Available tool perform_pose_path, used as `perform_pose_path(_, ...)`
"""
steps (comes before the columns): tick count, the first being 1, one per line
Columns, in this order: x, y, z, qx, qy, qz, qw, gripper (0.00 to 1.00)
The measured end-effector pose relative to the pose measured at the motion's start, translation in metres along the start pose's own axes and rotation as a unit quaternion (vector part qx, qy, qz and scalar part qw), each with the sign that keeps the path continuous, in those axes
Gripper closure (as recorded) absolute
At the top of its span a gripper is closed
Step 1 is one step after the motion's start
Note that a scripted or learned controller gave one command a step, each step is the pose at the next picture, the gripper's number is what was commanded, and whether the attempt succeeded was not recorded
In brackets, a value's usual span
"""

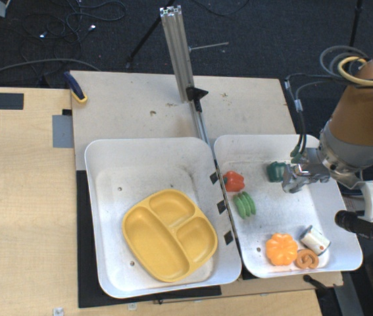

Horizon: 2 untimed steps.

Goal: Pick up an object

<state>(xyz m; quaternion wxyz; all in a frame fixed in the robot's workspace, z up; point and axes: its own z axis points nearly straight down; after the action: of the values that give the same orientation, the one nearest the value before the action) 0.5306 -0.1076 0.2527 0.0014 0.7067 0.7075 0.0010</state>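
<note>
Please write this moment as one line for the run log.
arm: over right bin | pincer: beside teal object | hold: none seen | left bin: yellow divided plate

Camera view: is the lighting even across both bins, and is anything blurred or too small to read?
Camera view: light is even and soft over the left white bin and the right white bin, with faint shadows; the yellow three-compartment plastic tray is sharp with no glare; the grey metal gripper is slightly soft, and the floor beyond the bench is dark.

The pincer point(290, 178) partly covers a dark green object point(276, 171), too small to identify; its fingers stay unclear.
</note>
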Motion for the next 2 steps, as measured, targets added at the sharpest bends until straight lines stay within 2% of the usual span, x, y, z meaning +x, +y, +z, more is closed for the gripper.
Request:
perform_pose_path(1, 0.056, -0.007, 0.014, 0.004, 0.002, -0.002, 1.0, 1.0)
perform_pose_path(2, 0.104, -0.013, 0.008, 0.003, 0.002, -0.002, 1.0, 1.0)
